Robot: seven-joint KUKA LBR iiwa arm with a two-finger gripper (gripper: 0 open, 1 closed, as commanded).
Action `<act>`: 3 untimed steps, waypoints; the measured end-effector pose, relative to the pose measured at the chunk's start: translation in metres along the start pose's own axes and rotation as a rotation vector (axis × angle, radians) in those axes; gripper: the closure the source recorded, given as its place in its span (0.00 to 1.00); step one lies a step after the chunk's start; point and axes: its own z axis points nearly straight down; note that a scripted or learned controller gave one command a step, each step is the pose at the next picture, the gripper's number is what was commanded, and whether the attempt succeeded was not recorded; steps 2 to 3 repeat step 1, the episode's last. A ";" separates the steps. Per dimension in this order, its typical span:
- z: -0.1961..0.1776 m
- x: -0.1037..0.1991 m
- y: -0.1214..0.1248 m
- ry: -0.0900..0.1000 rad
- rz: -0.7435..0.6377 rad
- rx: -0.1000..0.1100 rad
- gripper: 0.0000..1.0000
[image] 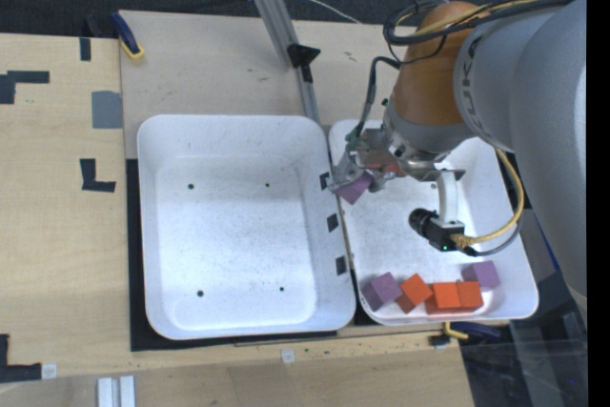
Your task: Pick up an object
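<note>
My jaws grip one purple block (352,190), tilted, at right bin's (510,300) left rim; three purple, three orange total.

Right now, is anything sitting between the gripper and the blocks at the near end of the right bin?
Nothing visible. The gripper is at the right bin's far left with a purple block at its tip; bare floor lies between it and the purple and orange blocks.

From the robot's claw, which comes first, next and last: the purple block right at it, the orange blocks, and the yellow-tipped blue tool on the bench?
Measured from the gripper in the camera view:
1. Purple block, at the fingertips, over the right bin's left edge.
2. Orange blocks, along the right bin's near wall.
3. Blue tool, at the bench's far left corner, beyond the left bin.
</note>
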 end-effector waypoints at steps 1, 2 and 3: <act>-0.076 0.107 0.038 0.001 -0.003 -0.009 1.00; -0.076 0.107 0.038 0.001 -0.003 -0.009 1.00; -0.076 0.107 0.038 0.001 -0.003 -0.009 1.00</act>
